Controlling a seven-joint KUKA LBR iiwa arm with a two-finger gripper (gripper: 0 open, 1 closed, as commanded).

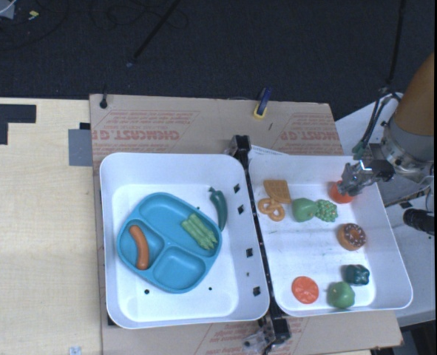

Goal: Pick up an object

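Nearest the camera, at the front of the right bin (395, 272), lie an orange-red round piece (305, 289), a green apple-like piece (341, 295) and a dark green pepper (356, 274). Farther back in the right bin sit a brown doughnut (351, 236), a green broccoli piece (314, 210), a pretzel (272, 210) and a tan cracker (277, 191). At the right bin's far right corner the hand (351, 184) hangs low over a small red object (339, 194), touching or just above it; I cannot tell how far its grip is open or whether it has hold of the red object. Left of the right bin, the left bin (114, 198) holds a blue divided plate (163, 268) carrying an orange sausage (140, 245) and green beans (200, 230), with a dark green chilli (219, 205) beside the plate. Both bins rest on cardboard (174, 128) on the counter (33, 235).
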